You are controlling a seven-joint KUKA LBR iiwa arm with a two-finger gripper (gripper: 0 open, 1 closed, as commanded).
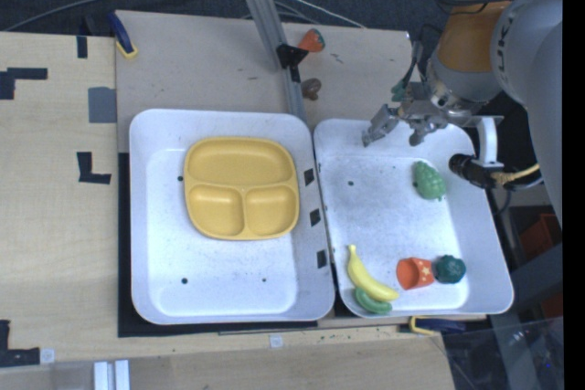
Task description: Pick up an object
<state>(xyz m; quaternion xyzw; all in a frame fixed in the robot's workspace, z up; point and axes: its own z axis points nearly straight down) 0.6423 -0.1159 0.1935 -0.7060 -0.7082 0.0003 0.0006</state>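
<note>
Over the far end of the right bin [475, 196], the gripper [395, 132] hangs with its 2 fingers spread wide, nothing between them. Below it a green object [428, 180] lies near the right wall; a banana [367, 277], an orange cup [416, 273] and a dark green piece [449, 268] sit along the near edge. The left bin [146, 196] holds a yellow divided plate [242, 187].

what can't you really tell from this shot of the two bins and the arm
- Small green thing at the right bin's near edge: partly under the banana in the camera view, so its shape is unclear.
- Orange object and dark green object: too small and blurred to identify, and whether they touch.
- Arm: cut off by the right edge of the view.
- Gripper: no object visible between its open fingers.
</note>
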